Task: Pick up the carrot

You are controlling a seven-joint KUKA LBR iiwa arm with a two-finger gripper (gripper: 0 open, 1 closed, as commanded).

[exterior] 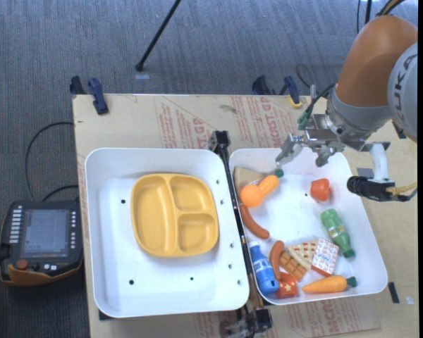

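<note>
The carrot (327,284), orange with a green stem end, lies along the near rim of the right bin (372,241), just beside a red piece with a yellow star (287,287) and a waffle (301,257). Close by are a blue bottle (263,270), 2 sausages (254,222), a green bottle (336,232), a red pepper-like piece (320,189) and an orange squash-shaped toy (258,190). The gripper (303,151) hangs over the bin's far edge, well apart from the carrot, its fingers (287,150) spread and grasping nothing. The left bin (106,259) holds a yellow 3-compartment plate (175,213). Reversed red lettering on the surface (190,122) cannot be read fully. A teach pendant (41,242) rests on the floor.
</note>
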